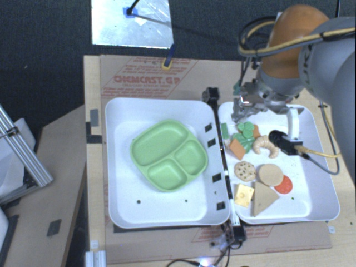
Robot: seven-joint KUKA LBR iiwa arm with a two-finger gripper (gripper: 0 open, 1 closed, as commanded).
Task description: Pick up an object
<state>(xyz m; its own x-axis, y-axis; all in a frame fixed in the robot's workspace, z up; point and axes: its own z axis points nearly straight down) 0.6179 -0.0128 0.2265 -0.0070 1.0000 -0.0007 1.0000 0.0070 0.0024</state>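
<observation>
Toys [257, 166] lie piled in the right bin [322, 204], none lifted yet. Right of centre, the claw [242, 111] hangs over the pile's upper edge; whether it is open or closed cannot be told. Grasping and lifting remain.

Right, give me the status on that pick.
Done: the arm has reached into the right bin, with the tool low over the far end of the food pile, near the green piece and the orange wedge. In hand: nothing visibly gripped. Left: the grasp and lift. The cookie, cheese cube and the green tray in the left bin lie untouched.
</observation>
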